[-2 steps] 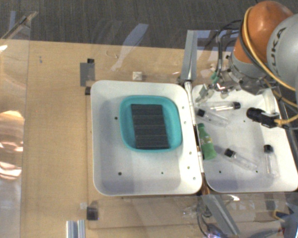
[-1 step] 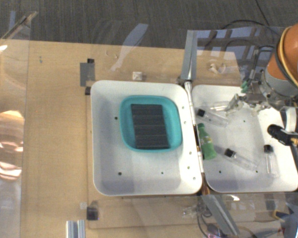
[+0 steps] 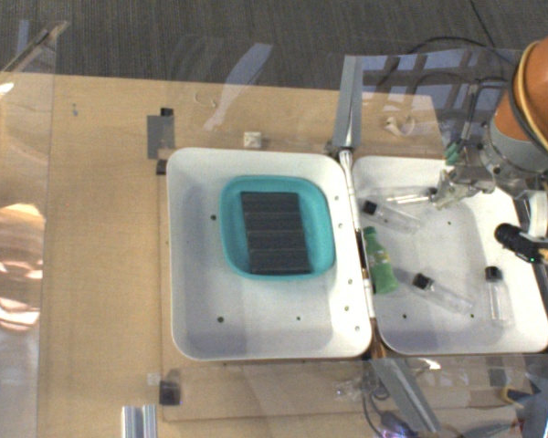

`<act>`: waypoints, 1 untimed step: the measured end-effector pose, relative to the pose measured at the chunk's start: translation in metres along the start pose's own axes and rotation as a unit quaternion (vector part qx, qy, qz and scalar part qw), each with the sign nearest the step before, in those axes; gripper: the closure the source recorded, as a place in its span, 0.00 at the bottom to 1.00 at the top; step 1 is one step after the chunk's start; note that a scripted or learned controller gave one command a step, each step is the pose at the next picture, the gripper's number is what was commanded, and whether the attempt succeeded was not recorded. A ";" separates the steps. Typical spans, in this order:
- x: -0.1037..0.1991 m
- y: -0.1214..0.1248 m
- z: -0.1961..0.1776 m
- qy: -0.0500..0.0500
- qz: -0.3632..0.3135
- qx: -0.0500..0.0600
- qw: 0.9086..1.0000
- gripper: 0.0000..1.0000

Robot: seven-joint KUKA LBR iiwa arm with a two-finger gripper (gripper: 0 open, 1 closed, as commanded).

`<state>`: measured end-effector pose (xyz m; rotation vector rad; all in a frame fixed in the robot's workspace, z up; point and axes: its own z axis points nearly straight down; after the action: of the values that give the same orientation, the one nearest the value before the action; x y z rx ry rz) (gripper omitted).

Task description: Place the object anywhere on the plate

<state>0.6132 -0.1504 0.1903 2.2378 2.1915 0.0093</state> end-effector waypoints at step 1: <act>0.047 0.003 -0.006 0.001 -0.138 0.002 0.990 1.00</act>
<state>0.6174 -0.1040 0.1964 1.9170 2.4821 0.0057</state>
